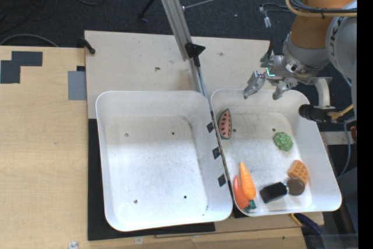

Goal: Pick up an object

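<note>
Gripper (266, 88) above the right bin's (326, 151) far rim, jaws spread wide, nothing between them. Within: watermelon slice (225, 123), carrot (247, 181), waffle (298, 171), apparently a green broccoli floret (283, 141).

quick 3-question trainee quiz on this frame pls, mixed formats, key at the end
1. True or false: the watermelon slice lies in the right bin, near the divider side.
2. Multiple choice: which item lies closest to the gripper? A) the carrot B) the green broccoli-like piece C) the waffle D) the black block
3. Fill in: the gripper hangs above the ___ rim of the right bin, its fingers spread with nothing between them.

Key
1. True
2. B
3. far (top edge in the camera view)
</note>
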